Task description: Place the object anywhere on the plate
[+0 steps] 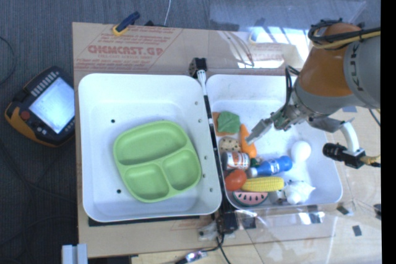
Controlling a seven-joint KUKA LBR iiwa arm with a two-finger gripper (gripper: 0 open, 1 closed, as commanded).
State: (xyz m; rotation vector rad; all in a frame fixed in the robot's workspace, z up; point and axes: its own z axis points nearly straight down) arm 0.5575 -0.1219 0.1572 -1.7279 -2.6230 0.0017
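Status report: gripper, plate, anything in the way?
Gripper low in right bin, over carrot; grasp unclear. Plate in left bin, bare. Path clear.

- "CHEMCAST.GP", red print, partly legible, on the brown board (133, 49) under the bins, read at its far edge.
- Smaller red lines beside and below that word: too small to read.
- Can (237, 161) label: too blurred to read.

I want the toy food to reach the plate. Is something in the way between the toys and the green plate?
Yes. The toys lie in the right bin; the green plate lies in the left bin. The two bin walls meet between them, so a toy must be lifted over.
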